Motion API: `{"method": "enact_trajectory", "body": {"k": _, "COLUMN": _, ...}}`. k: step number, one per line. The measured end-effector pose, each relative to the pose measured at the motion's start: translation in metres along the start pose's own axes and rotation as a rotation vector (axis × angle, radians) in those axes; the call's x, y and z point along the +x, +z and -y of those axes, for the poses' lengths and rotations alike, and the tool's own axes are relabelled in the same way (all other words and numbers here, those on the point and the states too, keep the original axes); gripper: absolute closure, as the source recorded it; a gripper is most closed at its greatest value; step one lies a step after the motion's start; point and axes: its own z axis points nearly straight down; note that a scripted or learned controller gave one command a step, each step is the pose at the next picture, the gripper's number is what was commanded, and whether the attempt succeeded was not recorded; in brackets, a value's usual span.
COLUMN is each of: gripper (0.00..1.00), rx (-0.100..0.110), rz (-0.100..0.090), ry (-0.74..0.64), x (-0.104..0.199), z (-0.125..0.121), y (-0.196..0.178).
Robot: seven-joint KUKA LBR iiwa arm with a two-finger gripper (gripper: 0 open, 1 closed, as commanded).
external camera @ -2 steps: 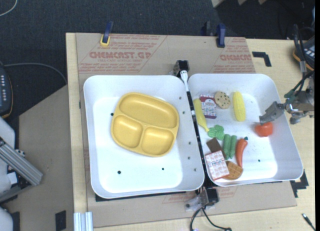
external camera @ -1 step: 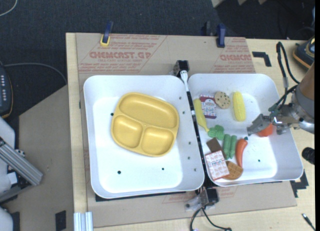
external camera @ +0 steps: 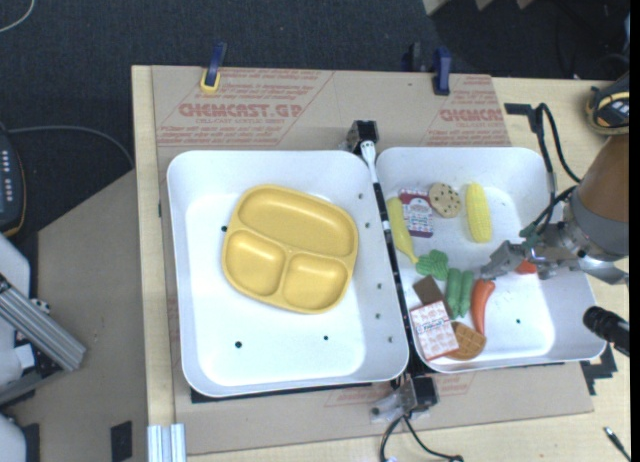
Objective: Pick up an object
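Gripper (external camera: 503,261) is hovering low over the right bin (external camera: 520,335), angling toward the carrot (external camera: 482,302) beside the green vegetables (external camera: 457,288), though its open-or-closed state I cannot tell.

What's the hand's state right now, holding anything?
Hand: over the right bin, beside the carrot. Open or closed cannot be told; nothing seen in its grasp.

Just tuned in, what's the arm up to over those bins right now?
The arm reaches in from the right, its tool low over the right bin, beside the carrot and green vegetables. Nothing visibly sits in its grip. The yellow divided plate lies alone in the left bin.
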Motion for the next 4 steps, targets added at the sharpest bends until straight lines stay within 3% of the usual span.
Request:
{"method": "enact_trajectory", "body": {"k": 1, "gripper": 0.0, "rx": -0.001, "rz": 0.0, "ry": 0.0, "x": 0.005, "z": -0.004, "y": 0.06}}
{"method": "enact_trajectory", "body": {"k": 2, "gripper": 0.0, "rx": -0.006, "rz": 0.0, "ry": 0.002, "x": 0.004, "z": -0.006, "y": 0.065}}
{"method": "enact_trajectory", "body": {"k": 3, "gripper": 1.0, "rx": -0.013, "rz": 0.0, "ry": 0.001, "x": 0.005, "z": -0.008, "y": 0.053}}
{"method": "enact_trajectory", "body": {"k": 4, "gripper": 1.0, "rx": -0.009, "rz": 0.004, "ry": 0.0, "x": 0.004, "z": -0.008, "y": -0.011}}
